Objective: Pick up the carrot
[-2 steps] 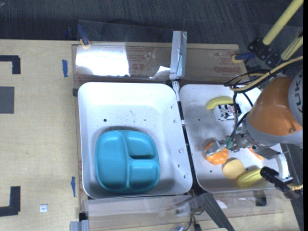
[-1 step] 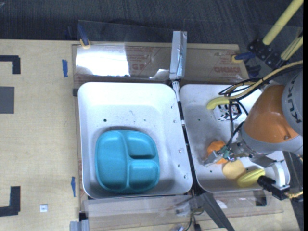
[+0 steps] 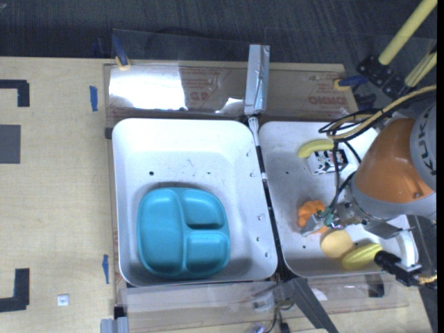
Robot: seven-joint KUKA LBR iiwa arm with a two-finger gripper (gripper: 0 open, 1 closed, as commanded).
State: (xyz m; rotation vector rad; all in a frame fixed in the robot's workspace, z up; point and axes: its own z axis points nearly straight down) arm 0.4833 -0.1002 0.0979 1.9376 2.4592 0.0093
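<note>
carrot [image 3: 310, 212] picking is at the reach-down step, i think; the hand [image 3: 325, 218] is low in the right bin [image 3: 277, 186], and its tip sits right by the carrot's right side; the carrot is orange and lies just to the left of the hand, touching it or nearly so; i cannot tell how far open the hand is, and i cannot tell if it has hold of anything, since the parts at the tip are small and dark and mixed up with wires; so i would not say the carrot is caught yet.

just below the hand lies a round yellow fruit [image 3: 336, 243], and next to that, further right, a yellow lemon shape [image 3: 361, 255]; above the hand, well apart, lies a banana [image 3: 316, 146]; far off to the left of the hand, in the left bin [image 3: 139, 144], sits a blue tray [image 3: 184, 232] with three parts.

the next move, i think, needs the hand to sit over the carrot's middle, close on it, then lift straight up; the round yellow fruit is very close, so the hand could bump it or grab it by mistake.
</note>
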